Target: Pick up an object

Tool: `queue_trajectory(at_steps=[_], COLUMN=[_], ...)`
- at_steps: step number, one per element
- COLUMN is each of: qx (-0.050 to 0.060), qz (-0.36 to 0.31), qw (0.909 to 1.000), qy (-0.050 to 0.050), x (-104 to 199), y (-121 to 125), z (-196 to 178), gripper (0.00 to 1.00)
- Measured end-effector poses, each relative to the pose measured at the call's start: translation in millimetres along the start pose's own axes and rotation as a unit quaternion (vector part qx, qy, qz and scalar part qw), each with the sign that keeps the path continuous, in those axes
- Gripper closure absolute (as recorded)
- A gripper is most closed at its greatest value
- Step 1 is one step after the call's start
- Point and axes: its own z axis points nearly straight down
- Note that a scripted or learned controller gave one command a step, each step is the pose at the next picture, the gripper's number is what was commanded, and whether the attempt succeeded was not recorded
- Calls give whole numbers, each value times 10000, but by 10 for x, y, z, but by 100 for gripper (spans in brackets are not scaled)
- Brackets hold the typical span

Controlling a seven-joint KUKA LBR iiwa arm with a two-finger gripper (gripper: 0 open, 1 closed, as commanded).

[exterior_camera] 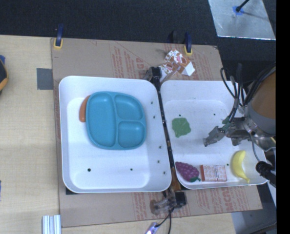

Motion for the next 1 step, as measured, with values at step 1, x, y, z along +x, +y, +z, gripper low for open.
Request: queue_trajectory(at_steps=[1], qx=[11], qz=[-8], qw=[10000], qy=[-1], x=[283], y=[399], z=[1024], gripper=[0])
